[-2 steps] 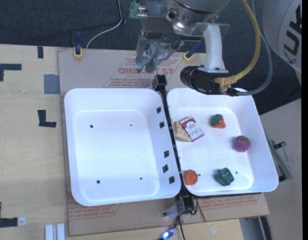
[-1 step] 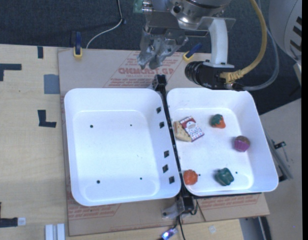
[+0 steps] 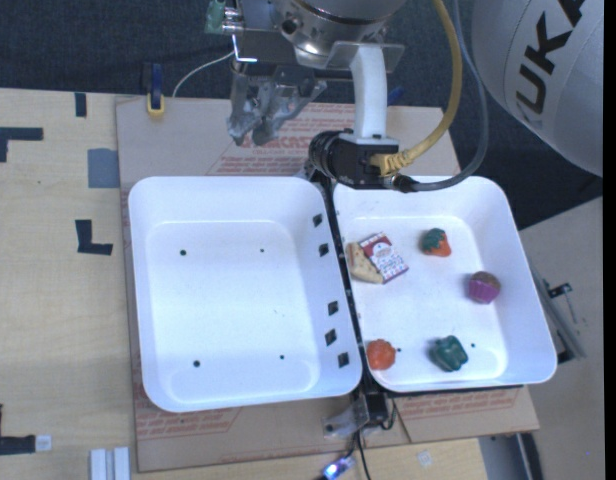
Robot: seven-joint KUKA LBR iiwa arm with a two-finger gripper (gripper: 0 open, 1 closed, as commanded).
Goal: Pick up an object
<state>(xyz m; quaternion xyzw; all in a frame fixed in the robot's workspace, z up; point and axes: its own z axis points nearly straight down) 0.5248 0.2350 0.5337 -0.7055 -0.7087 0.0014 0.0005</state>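
The hand (image 3: 260, 118) hangs above the far edge of the desk (image 3: 58, 268), beyond the back rim of the left bin (image 3: 148, 228), with nothing between its fingers; whether it is released or clenched I cannot tell, as the metal parts blur together. It sits over the brown cardboard sheet (image 3: 188, 128) that lies under both bins. Just to its right a white post (image 3: 369, 93) comes down to a black fitting with a yellow hose (image 3: 433, 133) at the back corner where the bins meet. The things to pick all lie in the right bin (image 3: 518, 268), well apart from the hand. Nearest the divider is a red and white packet (image 3: 385, 257) touching a tan piece (image 3: 362, 262). Beyond it is a red and green toy (image 3: 435, 243), then a purple ball (image 3: 483, 287) near the right wall. At the near side are an orange ball (image 3: 380, 354) and a green lump (image 3: 449, 353).
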